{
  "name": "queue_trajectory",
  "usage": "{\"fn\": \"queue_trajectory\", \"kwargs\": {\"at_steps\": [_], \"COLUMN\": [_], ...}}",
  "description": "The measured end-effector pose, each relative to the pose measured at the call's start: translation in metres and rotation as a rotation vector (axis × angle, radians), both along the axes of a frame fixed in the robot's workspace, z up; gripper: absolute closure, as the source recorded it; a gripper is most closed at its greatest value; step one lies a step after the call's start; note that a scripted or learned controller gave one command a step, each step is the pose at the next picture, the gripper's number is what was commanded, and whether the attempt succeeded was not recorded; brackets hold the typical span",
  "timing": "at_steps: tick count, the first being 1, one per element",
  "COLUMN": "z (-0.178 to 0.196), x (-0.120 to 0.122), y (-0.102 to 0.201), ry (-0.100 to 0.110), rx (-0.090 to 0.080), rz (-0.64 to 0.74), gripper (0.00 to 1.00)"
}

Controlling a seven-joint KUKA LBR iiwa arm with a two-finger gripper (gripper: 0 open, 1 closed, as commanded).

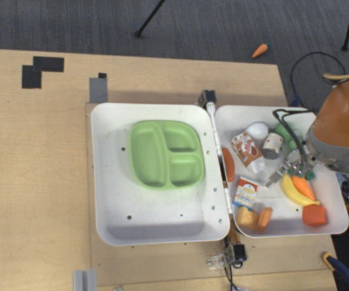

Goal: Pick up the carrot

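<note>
1. Nearest you in the right bin (342, 222) sits a red block (314, 214); just beyond it the carrot (304, 186) lies on the banana (295, 191).
2. The gripper (292, 165) hangs just beyond the carrot's tip, placed to come down on it; you can't tell how its jaws stand.
3. Across the divider, the green tray (165, 154) lies well apart.

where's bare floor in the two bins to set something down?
Left bin: bare white all round the green divided plate, widest along the near wall and the left wall. Right bin: crowded. The gripper sits by the carrot and banana; cartons, egg and can fill the middle. Only a thin strip shows beside the red block.
</note>
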State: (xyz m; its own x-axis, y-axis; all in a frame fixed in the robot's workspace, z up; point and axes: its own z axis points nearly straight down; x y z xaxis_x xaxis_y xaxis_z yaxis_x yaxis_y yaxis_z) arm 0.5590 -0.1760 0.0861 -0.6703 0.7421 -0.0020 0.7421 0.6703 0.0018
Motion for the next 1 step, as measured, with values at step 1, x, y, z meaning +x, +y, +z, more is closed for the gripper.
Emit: {"fn": "queue_trajectory", "kwargs": {"at_steps": [1], "z": [0.0007], "x": [-0.0371], "y": [-0.0051], "ry": [-0.005], "rx": [-0.002], "rz": [0.016], "gripper": [0.00]}}
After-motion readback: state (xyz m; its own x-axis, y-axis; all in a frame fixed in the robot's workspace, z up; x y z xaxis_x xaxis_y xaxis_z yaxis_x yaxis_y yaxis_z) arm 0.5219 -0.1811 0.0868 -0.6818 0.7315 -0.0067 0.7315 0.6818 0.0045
